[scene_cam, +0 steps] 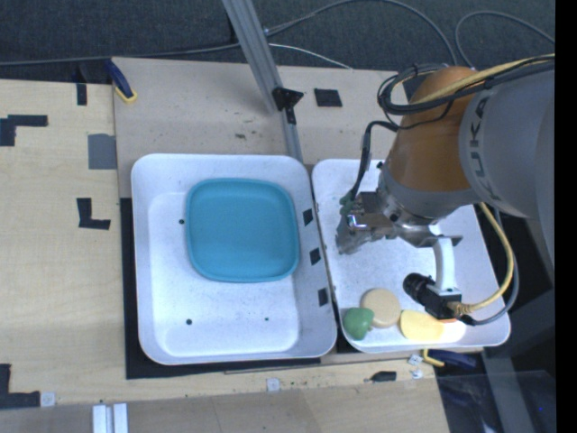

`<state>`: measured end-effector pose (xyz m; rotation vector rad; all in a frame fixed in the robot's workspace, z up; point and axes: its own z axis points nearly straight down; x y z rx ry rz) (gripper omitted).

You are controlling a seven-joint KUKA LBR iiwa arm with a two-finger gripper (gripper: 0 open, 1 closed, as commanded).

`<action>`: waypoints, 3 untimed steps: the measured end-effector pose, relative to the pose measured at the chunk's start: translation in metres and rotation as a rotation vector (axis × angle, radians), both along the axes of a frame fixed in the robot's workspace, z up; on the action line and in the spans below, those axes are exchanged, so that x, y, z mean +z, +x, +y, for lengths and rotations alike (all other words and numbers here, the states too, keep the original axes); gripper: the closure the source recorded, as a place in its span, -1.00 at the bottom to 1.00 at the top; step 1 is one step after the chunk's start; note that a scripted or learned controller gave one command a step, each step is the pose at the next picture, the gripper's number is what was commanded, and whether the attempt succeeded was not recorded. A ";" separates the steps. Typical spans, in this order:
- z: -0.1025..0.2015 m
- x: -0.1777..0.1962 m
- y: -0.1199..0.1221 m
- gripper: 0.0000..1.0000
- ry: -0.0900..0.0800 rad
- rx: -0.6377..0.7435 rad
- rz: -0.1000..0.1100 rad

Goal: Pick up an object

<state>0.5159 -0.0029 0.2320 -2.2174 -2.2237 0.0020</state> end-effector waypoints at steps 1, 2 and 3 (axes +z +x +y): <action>0.043 0.002 -0.003 1.00 0.000 -0.001 -0.001; 0.087 0.005 -0.001 1.00 0.000 0.000 -0.001; 0.086 0.005 -0.001 -1.00 0.000 -0.002 -0.001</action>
